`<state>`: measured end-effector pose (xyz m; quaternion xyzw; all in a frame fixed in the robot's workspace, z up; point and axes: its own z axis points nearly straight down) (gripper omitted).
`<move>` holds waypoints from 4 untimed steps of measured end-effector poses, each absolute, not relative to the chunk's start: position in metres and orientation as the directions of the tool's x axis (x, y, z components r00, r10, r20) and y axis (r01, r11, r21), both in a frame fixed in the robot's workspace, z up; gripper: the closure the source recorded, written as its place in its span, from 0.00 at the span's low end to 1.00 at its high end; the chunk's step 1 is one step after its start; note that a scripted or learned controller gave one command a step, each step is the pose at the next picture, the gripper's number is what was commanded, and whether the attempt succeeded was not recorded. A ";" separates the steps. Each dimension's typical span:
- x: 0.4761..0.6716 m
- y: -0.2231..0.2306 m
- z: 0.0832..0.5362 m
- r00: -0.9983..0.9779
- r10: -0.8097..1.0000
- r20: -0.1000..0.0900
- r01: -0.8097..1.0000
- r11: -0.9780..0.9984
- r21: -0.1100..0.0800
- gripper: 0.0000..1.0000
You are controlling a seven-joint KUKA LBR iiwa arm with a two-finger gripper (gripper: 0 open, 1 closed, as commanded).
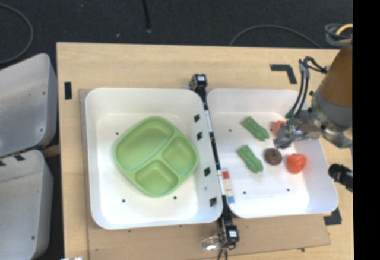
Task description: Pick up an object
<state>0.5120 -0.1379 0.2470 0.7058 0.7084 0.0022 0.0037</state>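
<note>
Hand hovers just above the brown disc; its opening seemingly unreadable.

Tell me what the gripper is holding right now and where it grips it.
It cannot be told. The gripper hangs low over the right bin, just above the brown round object, with the red object beside it.

Green divided plate in left bin, wooden bench
</note>
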 end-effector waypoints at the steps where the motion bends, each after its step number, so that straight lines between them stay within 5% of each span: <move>1: 0.513 -0.139 0.252 -0.005 1.000 -0.001 1.000 0.005 0.003 1.00; 4: 0.570 -0.013 0.246 -0.006 1.000 0.000 1.000 0.006 0.001 1.00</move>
